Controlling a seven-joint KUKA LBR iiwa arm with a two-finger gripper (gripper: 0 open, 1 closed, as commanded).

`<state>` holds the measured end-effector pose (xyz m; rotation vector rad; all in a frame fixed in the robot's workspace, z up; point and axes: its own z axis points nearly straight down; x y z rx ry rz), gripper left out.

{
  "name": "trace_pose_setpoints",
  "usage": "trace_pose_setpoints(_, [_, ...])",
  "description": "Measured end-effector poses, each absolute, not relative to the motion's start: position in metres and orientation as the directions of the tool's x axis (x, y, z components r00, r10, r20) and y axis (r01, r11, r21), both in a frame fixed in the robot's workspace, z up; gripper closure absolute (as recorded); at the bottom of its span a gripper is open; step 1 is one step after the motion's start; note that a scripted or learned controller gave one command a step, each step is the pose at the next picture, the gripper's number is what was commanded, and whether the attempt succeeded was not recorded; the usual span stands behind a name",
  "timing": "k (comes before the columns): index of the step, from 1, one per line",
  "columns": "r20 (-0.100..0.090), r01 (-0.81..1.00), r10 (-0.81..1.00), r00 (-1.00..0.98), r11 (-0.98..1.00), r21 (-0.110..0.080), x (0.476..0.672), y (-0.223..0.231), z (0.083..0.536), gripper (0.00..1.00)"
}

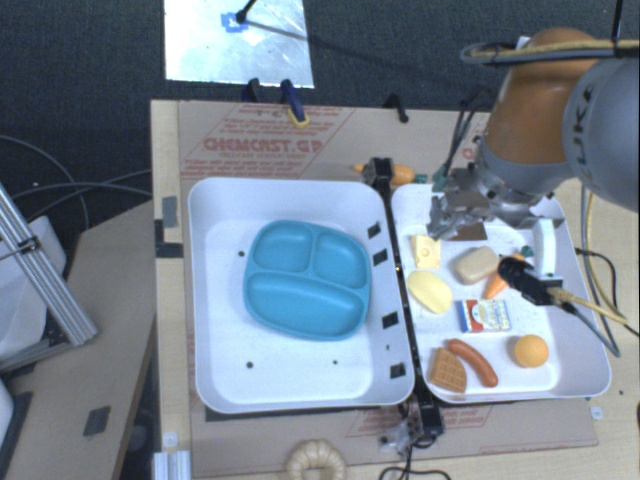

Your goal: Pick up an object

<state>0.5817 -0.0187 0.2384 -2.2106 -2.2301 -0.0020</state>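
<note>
My gripper [452, 220] hangs low over the far end of the right bin [590, 368], under the grey and orange arm. A dark brown piece [471, 233] lies just beside and partly under it. Close in front lie a pale yellow cheese wedge [427, 252] and a tan bread roll [475, 265]. Further forward are a yellow lemon-like piece [429, 292], an orange carrot [496, 286], a small red, white and blue carton [486, 315], an orange ball [530, 350], a red sausage [472, 361] and a waffle [448, 370].
The left bin [215, 298] holds a blue divided plate [307, 278]. A black clipped divider edge [395, 278] runs between the two bins. A white upright piece [546, 250] stands at the right bin's far right side.
</note>
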Motion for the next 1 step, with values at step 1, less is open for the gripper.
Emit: trace_pose_setpoints(1, [0.002,1.0,1.0,-0.008,0.008,-0.002,0.542,0.0241,0.2377,1.0])
